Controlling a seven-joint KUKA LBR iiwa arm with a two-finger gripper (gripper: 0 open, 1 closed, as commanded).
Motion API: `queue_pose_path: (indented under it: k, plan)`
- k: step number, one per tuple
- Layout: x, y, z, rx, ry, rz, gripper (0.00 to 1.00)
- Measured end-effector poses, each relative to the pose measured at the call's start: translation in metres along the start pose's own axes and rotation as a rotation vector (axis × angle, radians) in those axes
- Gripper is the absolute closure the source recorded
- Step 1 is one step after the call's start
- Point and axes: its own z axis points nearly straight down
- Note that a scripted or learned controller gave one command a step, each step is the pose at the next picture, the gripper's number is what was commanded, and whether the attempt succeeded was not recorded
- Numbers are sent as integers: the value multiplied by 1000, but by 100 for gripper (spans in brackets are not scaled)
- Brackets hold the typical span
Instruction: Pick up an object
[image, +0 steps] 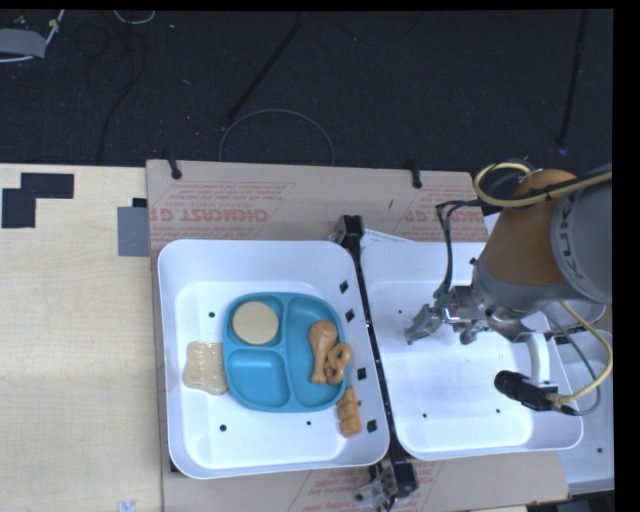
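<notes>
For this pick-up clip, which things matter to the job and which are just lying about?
Job: pincer; round tan disc; tan pretzel-shaped piece; pale flat piece; small brown chunk.

Lying about: blue divided plastic tray; two white bins; black cables.

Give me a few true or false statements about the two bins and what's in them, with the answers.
1. The blue tray lies in the left bin. True.
2. A round tan piece sits in one compartment of the tray. True.
3. The end effector hangs over the left bin. False: it is over the right bin.
4. The pale flat piece lies inside the tray. False: it lies on the bin floor against the tray's left edge.
5. The pretzel-like piece is in the tray's right compartment. True.
</notes>
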Motion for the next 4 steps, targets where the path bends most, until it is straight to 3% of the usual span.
queue_pose_path:
  k: [1, 2, 4]
  plan:
    - [1, 0, 45, -3, -1, 1, 0]
    - [0, 0, 32, -3, -1, 6, 100]
    - [-11, -5, -57, -8, -2, 9, 100]
